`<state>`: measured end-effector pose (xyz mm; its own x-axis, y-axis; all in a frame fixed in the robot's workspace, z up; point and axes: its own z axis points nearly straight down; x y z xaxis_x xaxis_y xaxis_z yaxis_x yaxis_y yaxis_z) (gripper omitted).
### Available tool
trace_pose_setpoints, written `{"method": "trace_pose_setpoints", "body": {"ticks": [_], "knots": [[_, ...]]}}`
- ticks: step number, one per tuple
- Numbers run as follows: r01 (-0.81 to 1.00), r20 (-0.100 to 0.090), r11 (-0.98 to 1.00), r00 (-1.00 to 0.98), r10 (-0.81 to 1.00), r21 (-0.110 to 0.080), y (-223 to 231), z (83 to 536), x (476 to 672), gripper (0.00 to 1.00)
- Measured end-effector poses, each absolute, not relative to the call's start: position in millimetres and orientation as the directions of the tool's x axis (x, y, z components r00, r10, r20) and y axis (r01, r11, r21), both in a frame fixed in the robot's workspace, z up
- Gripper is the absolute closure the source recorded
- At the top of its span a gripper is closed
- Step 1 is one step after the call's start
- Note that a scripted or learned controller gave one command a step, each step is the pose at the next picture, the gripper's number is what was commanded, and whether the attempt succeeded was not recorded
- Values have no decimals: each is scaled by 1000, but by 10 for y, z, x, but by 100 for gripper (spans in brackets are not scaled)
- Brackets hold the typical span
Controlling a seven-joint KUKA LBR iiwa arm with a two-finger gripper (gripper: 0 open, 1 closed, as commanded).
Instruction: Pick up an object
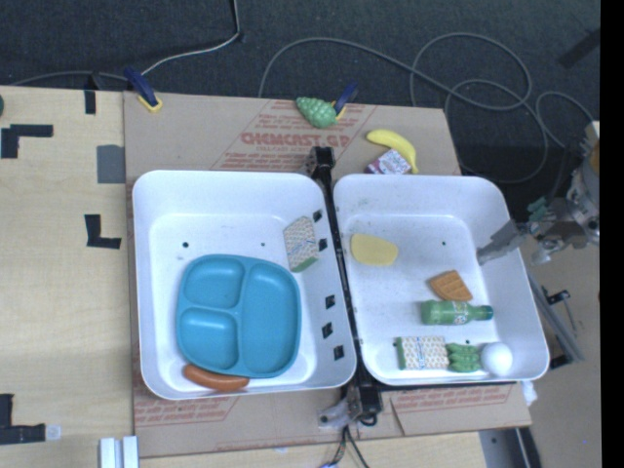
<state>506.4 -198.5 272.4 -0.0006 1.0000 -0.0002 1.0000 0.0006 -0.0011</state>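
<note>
The right bin holds a yellow oval piece, an orange wedge, a green bottle lying on its side, a patterned packet, a small green item and a white ball. My gripper hangs over that bin's right rim, well to the right of the yellow piece and above the orange wedge. Nothing shows in it. In the left bin lie a blue divided plate, an orange sausage and a speckled packet.
Behind the bins, on the cardboard, lie a banana, a small wrapper and a green leafy toy. Cables loop over the dark floor at the back. The arm's body stands at the right edge.
</note>
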Motion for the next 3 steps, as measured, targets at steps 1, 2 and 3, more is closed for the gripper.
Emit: {"method": "trace_pose_setpoints", "body": {"ticks": [1,2,3], "knots": [[1000,2,2,-2,1000,-6,-1853,1232,5578,0],[1000,-3,0,0,1000,4,-1639,867,5381,0],[1000,-5,0,0,1000,8,-1540,870,5280,0]]}}
